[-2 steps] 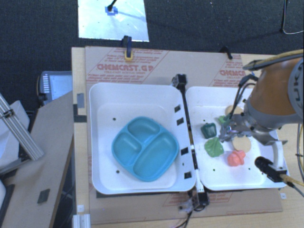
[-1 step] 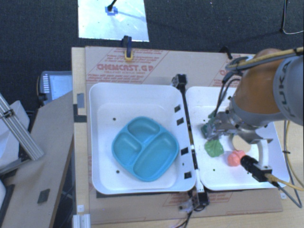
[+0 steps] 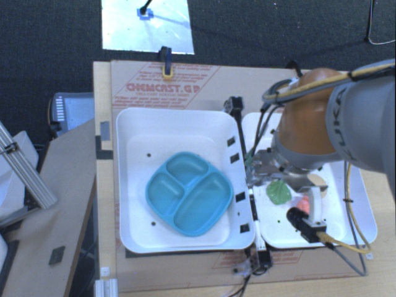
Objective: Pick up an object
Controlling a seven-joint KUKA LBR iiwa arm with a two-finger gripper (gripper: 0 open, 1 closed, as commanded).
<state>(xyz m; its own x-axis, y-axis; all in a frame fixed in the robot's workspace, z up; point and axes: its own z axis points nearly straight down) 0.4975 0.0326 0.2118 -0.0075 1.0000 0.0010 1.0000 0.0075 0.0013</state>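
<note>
My arm's wrist, grey with an orange band, hangs over the right bin and covers most of it. Below the wrist, my gripper sits low at the bin's left side, close to the wall between the bins. A green leafy object lies just right of it on the bin floor. Beside that lie a small red-pink object and a tan piece, partly hidden by the robot. I see nothing held in the gripper.
The left bin holds a blue divided plate lying flat near its middle. Black clips line the wall between the bins. A cardboard sheet lies beneath both bins.
</note>
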